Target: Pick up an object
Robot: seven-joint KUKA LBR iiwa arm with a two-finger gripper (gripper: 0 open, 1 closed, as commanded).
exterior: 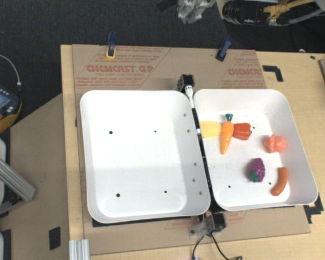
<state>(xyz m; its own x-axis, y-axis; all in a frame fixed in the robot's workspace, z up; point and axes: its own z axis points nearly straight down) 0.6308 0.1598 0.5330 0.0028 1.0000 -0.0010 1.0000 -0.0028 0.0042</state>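
The right bin holds several toy foods. A yellow piece lies against its left wall, touching an orange carrot with a green top. A red pepper sits just right of the carrot. Further right is a pink lump. A purple grape bunch and a red-orange sausage lie near the front right. My gripper hangs high beyond the far edge of the bench, well away from both bins, with nothing seen in it.
The left bin adjoins the right one along a black hinge strip. Both rest on a cardboard sheet held by a yellow-blue clamp and a blue clamp. Black cabling lies at the top right.
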